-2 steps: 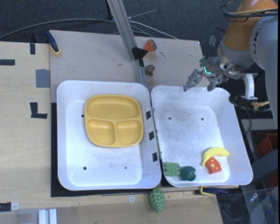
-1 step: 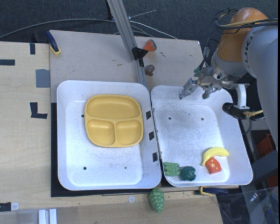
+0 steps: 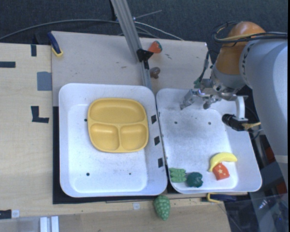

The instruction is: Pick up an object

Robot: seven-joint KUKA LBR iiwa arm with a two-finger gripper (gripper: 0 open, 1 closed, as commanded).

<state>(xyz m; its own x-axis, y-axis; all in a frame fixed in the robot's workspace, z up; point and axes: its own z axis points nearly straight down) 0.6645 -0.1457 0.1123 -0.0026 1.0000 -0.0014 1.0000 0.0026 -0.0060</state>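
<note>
My gripper (image 3: 195,103) hangs over the far edge of the right bin (image 3: 198,134), fingers spread apart with nothing between them. At that bin's near right corner lie a yellow banana (image 3: 223,159) and a red strawberry-like piece (image 3: 221,172) touching it. Along the near left edge sit a light green toy (image 3: 177,175) and a dark green one (image 3: 195,179) side by side. All these toys lie well toward the near side from the gripper.
A yellow three-compartment plate (image 3: 118,124) rests in the left bin (image 3: 75,144). A green grape bunch (image 3: 161,206) lies on the bench in front of the bins. A slanted metal pole (image 3: 128,25) rises behind the bins, with a small red piece (image 3: 155,47) beside it.
</note>
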